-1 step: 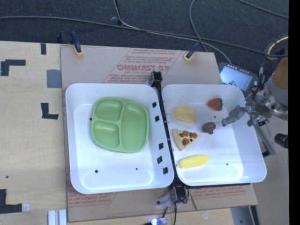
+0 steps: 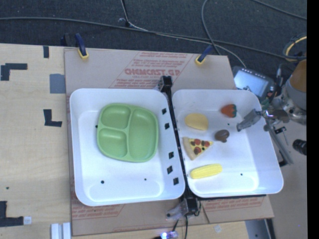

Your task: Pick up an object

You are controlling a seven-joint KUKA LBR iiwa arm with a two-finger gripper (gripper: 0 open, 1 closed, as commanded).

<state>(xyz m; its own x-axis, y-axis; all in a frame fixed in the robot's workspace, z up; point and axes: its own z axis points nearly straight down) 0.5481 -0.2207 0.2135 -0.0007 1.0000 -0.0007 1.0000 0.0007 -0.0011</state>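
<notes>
Reaching in over the right rim of the right bin (image 2: 269, 156), the gripper (image 2: 247, 120) hangs at the end of the grey arm (image 2: 294, 101), its tip a grey finger slanting down and inward above the bin's upper right part; whether the gripper is wide or narrow cannot be told from this angle, and nothing is seen held in it. Taking the right bin as the landmark, five small toy foods lie on its white floor. A red strawberry (image 2: 229, 110) sits in the bin's upper right area, just beside the gripper tip on its inner side and slightly farther up, apart from it. A brown mushroom-like piece (image 2: 222, 135) lies near the bin's middle, a little below and inward of the gripper tip, also not touching it. A yellow rounded piece (image 2: 197, 121) rests in the bin's upper left part, well apart from the gripper. A pizza slice (image 2: 196, 146) with red toppings lies below that, toward the bin's left wall, and a yellow corn cob (image 2: 206, 171) lies in the bin's lower left part, farthest from the gripper. Against the right bin's left wall stands the left bin (image 2: 84, 183), which holds a green divided plate (image 2: 127, 132) with three compartments.
</notes>
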